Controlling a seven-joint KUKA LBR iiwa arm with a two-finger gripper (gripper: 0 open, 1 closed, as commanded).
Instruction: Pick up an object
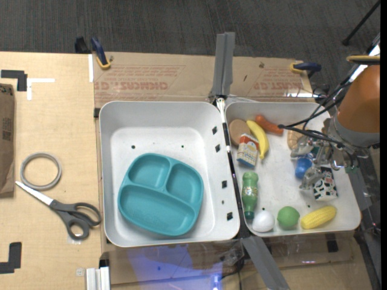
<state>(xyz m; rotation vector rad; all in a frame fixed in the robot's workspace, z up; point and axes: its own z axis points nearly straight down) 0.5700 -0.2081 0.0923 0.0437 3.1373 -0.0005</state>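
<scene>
Left bin (115,119): one teal plate (161,193) with three compartments, lying toward the near left corner.

Right bin (344,225): crowded.
- Far left corner: brown item (237,127), a small carton (247,150) just before it, a banana (259,137) touching the carton's right side, an orange carrot (268,124) behind the banana.
- Left wall: green bottle (249,192), lying lengthwise.
- Near edge, left to right: white ball (263,222), green ball (288,217), yellow corn (318,217).
- Right half: blue item (302,167), a black-and-white spotted toy (325,188), a tan item (294,140) behind them.

Gripper (318,162): low over the right half of the right bin, among the blue item and the spotted toy; cables cross in front. Whether the jaws are released or clenched cannot be told, nor whether anything sits between them.

Bench, left of the bins: tape roll (40,170), scissors (60,209) before it, brown bag (6,139) at the left edge. Blue clamps (99,52) on the cardboard behind.
</scene>
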